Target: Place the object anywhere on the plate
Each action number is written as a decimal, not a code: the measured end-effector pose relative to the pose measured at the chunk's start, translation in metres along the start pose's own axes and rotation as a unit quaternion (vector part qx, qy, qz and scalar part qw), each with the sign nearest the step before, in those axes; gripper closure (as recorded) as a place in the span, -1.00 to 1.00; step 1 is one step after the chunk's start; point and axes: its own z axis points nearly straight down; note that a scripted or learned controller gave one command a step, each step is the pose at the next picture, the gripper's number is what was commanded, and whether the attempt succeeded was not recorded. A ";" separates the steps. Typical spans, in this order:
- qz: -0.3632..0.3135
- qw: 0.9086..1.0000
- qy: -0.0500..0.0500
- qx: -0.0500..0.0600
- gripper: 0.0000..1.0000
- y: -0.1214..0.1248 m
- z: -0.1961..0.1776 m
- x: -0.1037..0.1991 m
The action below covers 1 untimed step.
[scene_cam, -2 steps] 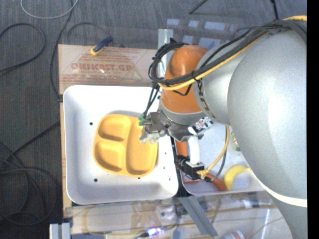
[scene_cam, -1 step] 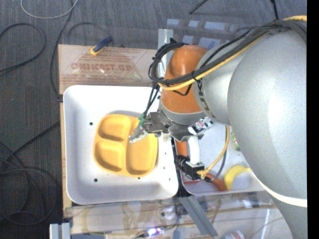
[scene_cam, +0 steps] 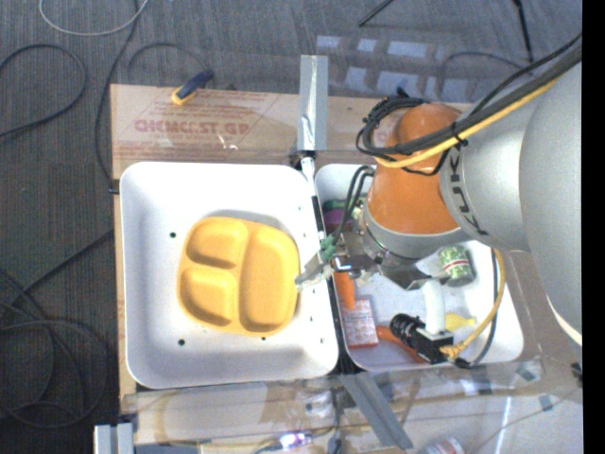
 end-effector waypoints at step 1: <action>-0.001 1.000 0.000 0.004 1.00 -0.001 -0.007 0.001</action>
